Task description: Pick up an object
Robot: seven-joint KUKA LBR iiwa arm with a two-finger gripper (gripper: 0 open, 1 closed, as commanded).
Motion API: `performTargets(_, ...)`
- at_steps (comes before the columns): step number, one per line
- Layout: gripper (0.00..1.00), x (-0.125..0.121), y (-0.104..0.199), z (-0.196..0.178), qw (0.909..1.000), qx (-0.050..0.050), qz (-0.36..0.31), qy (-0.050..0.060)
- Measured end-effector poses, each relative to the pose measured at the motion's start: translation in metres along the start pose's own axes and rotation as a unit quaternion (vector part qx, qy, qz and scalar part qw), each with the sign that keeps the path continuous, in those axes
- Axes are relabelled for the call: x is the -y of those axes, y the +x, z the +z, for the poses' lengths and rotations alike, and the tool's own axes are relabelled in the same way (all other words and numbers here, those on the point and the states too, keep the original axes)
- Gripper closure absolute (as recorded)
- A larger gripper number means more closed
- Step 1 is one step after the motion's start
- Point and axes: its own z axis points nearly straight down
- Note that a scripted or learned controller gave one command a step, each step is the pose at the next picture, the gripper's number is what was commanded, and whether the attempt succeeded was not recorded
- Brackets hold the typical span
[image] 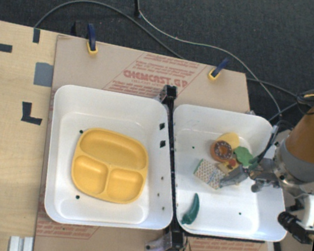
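Several small items crowd the tool [236, 177]: patterned card [207, 172] beneath, donut [222, 151] just beyond. Its grip state is unclear; closing here risks pinching nothing or nudging neighbours.

in the left bin [60, 136], a yellow divided plate [110, 165] fills the middle, leaving open floor only along the walls. in the right bin [247, 225], a round toy [224, 149], a green piece [243, 156] and a patterned square [207, 172] crowd the upper centre beside the gripper [235, 177]. a teal object [191, 209] lies near the front left; the front right floor is open.
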Motion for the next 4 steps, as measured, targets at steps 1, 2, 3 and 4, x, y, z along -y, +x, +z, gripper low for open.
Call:
performTargets(1,0.00,-0.003,0.000,-0.007,1.0000,0.001,-0.002,-0.007)
performTargets(2,0.00,0.001,-0.002,0.036,1.0000,0.001,-0.003,-0.006)
performTargets(3,0.00,0.000,0.009,0.093,1.0000,0.000,-0.003,-0.004)
performTargets(4,0.00,-0.001,0.009,0.108,1.0000,0.002,-0.002,-0.007)
